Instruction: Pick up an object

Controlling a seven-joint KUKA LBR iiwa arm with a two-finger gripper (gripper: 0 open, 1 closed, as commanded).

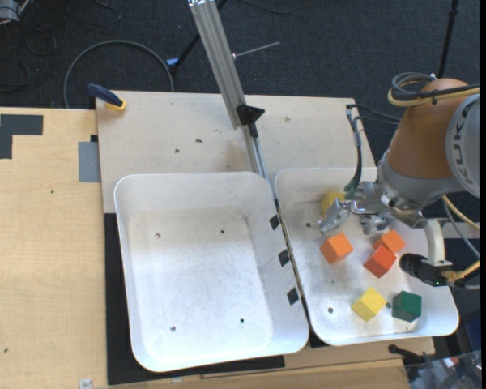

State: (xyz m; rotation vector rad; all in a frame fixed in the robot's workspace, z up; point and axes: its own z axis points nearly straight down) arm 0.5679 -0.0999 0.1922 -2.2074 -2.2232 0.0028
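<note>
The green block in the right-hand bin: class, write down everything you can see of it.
The green block is a small, dark green cube with a matte look, maybe painted wood or foam. It rests flat on the floor of the right bin, near its front right corner. A yellow block sits close on its left, seemingly just apart. The tool is farther back, not touching it.

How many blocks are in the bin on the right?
6 show: one yellow by the claw, three orange mid-bin, yellow and green in front. The arm may hide more.
</note>
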